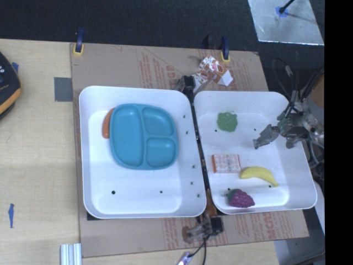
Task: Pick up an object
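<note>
The pale wooden worktop (38,164) carries a cardboard sheet (160,65) and two shallow white bins. My claw (270,137) hangs over the right bin (300,189) near its right edge; whether it is apart or together I cannot tell. Below it lie a smooth curved yellow banana (258,175), bumpy purple grapes (240,198), a flat patterned packet (226,163) and a green lump (226,121), with bare floor between. The left bin (138,195) holds a blue divided plate (144,136).

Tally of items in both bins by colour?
Blue: 1, divided plate
Orange: 1, item under plate edge
Green: 1, toy vegetable
Yellow: 1, banana
Purple: 1, grapes
Red-white: 1, packet
Total: 6
</note>
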Robot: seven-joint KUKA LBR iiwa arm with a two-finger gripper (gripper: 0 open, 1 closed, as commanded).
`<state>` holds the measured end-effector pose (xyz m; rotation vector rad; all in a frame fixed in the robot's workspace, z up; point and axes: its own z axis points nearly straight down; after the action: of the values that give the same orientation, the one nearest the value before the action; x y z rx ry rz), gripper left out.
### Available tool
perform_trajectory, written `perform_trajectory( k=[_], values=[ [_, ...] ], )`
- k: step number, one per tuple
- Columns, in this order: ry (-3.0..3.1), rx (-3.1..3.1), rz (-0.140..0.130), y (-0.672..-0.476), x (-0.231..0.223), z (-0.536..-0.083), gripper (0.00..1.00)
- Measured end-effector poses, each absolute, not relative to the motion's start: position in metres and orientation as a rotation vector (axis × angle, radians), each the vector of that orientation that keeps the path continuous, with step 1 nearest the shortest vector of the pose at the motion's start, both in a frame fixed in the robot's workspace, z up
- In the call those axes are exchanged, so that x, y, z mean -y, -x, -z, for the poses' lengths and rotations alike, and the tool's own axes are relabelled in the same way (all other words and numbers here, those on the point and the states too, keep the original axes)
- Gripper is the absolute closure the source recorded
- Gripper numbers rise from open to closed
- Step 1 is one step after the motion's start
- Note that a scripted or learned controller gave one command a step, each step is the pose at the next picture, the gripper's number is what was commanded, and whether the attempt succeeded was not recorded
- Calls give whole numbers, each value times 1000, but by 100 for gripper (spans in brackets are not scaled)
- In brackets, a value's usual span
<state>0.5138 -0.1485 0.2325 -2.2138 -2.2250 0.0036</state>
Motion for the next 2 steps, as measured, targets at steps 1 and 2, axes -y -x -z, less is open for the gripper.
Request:
perform_trajectory(
  k=[1,2],
  values=[
    [2212,2227,-6,-568,117,-168,0],
    [2216,2222,-5,-642,178,-94,0]
  ],
)
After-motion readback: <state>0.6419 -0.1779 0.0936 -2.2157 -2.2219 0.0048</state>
